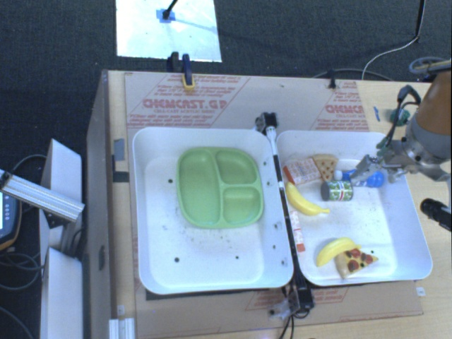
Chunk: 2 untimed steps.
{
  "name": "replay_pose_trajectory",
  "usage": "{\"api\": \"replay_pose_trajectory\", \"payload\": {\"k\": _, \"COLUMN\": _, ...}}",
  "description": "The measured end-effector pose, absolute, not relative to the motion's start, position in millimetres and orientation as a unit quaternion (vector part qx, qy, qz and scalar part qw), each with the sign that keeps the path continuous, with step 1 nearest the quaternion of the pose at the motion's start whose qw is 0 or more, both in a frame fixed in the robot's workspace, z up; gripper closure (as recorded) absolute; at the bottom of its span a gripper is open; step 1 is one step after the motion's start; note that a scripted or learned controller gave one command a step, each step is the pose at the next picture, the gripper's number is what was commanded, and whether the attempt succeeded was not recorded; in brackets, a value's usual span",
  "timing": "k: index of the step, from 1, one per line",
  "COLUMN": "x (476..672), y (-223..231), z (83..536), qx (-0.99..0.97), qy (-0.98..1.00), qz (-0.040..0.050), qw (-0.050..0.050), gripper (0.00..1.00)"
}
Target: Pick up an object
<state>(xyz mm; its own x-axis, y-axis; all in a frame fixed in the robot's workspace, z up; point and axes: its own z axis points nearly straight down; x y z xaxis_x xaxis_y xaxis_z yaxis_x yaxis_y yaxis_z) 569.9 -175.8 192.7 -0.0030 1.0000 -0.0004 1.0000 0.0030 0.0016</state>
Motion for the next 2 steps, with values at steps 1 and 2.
{"api": "replay_pose_trajectory", "payload": {"k": 1, "x": 657.1, "y": -151, "z": 101, "qx": 0.706, "qy": 0.709, "qz": 0.0002, "qw": 0.0, "gripper": 0.0}}
{"api": "replay_pose_trajectory", "payload": {"k": 2, "x": 646.9, "y": -139, "z": 92, "qx": 0.706, "qy": 0.708, "qz": 0.004, "qw": 0.009, "gripper": 0.0}}
